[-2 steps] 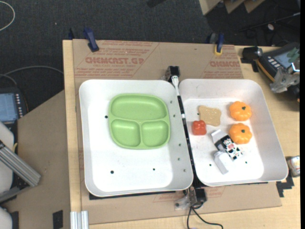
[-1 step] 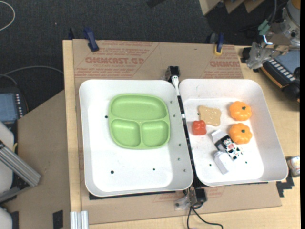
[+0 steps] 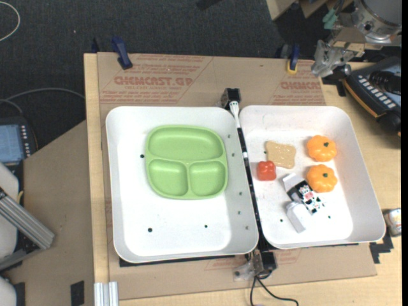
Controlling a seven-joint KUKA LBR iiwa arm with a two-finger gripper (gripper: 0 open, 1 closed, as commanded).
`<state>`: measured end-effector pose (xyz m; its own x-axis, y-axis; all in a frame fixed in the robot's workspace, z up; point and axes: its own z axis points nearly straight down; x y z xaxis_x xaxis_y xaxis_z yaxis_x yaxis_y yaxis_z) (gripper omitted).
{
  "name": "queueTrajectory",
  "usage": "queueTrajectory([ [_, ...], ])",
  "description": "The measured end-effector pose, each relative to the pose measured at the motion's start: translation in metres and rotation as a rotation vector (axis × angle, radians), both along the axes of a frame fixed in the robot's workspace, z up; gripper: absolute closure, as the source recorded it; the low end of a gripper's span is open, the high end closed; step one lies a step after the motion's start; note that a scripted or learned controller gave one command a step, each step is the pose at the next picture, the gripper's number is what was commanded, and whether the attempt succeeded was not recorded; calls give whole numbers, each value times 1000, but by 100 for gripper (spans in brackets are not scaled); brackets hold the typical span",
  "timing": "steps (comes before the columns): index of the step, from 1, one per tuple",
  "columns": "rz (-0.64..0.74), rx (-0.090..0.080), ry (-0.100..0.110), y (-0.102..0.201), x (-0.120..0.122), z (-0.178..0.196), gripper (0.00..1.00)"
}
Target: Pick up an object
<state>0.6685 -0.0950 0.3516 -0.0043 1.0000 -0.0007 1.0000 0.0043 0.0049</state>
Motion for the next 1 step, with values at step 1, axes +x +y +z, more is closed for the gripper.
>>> queueTrajectory([
  [1,-13,-5,-1,-96,-39,25,100],
])
